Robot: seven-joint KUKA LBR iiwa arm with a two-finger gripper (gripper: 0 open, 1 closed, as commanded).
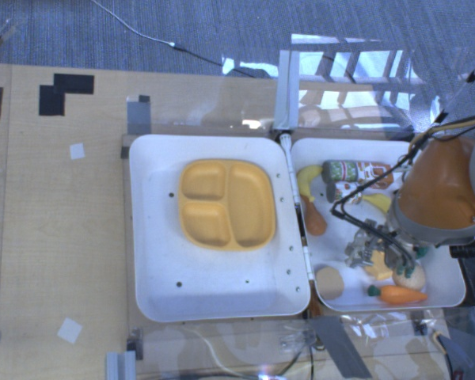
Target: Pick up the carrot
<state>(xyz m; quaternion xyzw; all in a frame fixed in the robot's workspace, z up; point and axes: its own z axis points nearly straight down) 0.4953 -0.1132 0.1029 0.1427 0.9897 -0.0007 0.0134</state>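
The gripper hangs low in the right bin, and I cannot tell if it is wide or narrow, because wires and metal bits hide it. It is just above the carrot, so it looks ready to go down for it. The carrot lies flat near the front wall of that bin, close to the corner, which may make it hard to grab. The arm comes in from the right and bends down. The yellow plate sits in the left bin.

Arm cut off right; tool fingers indistinct; banana partly hidden.
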